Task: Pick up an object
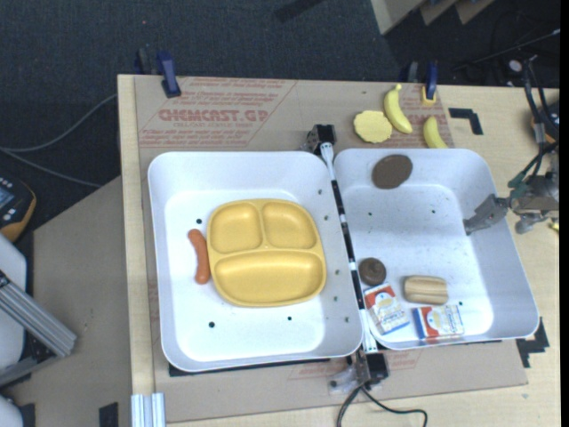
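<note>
On the worktop (pixel 133 238) two shallow white plastic bins sit side by side. The left bin (pixel 169 318) carries a yellow three-compartment plastic plate (pixel 265 252) near its middle, and a small orange-red toy sausage (pixel 200 256) lies just beside the plate's left edge, lengthwise from far to near.

The right bin (pixel 498 274) holds several candidates for picking. A flat brown round disc (pixel 391 170) rests at its far edge. Toward the near side, a smaller dark brown round piece (pixel 372 270) lies close to the dividing wall, a tan bread-roll-shaped toy (pixel 425 289) sits just right of it, and two small printed cartons (pixel 413 318) lie side by side along the near rim.

Beyond the right bin, on the bare board, are a yellow wavy-edged toy slice (pixel 372 126) and two yellow toy bananas (pixel 399 110).

The end effector (pixel 487 213) reaches in over the right bin's right wall, its grey tip hanging above bare bin floor, well apart from all the items. Whether its tips are apart or together, I cannot tell from here.
</note>
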You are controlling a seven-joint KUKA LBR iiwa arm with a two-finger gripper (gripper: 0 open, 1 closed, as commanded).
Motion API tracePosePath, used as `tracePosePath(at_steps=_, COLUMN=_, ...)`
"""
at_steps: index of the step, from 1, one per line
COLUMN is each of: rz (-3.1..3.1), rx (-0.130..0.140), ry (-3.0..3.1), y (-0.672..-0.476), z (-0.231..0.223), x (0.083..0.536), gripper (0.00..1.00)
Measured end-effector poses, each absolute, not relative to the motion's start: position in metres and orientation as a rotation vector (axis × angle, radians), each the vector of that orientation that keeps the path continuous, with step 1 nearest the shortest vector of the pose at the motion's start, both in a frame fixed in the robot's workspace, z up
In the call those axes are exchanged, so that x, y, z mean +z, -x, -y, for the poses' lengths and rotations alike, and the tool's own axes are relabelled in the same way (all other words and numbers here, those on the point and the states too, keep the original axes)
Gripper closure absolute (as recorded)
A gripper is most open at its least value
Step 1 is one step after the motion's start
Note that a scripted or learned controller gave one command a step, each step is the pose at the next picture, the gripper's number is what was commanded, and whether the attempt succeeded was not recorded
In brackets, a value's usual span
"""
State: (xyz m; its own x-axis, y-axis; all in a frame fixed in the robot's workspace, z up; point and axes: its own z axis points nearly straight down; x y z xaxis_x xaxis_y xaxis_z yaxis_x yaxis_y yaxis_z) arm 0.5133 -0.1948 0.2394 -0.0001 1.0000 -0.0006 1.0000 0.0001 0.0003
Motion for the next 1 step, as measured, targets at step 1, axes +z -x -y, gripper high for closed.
tracePosePath(at_steps=1, rz=-2.228, rx=0.004, ry=-2.211, y=-0.6105, z=0.1558, x=0.1676, gripper=0.00)
